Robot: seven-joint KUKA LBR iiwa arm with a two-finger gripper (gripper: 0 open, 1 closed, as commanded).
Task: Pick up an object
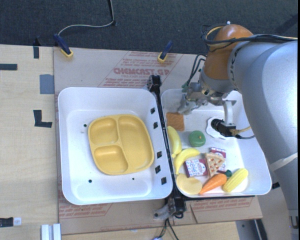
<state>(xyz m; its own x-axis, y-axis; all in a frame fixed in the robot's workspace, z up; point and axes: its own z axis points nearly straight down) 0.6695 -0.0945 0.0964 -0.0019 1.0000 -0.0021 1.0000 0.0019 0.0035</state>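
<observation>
Gripper [186,105] hangs just above the cracker [175,121] in right bin [260,170], prob lining up a grab; can't tell finger state. Other toys sit nearer the front, w/ banana [185,158] beside cracker.

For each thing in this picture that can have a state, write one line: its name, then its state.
Yellow three-compartment plastic plate: lying flat in the left white bin, nothing in its compartments.
Right white bin: holding toy food crowded at its near end.
Orange toy carrot: lying on its side.
Grey two-finger gripper: low over the right bin's far end.
</observation>
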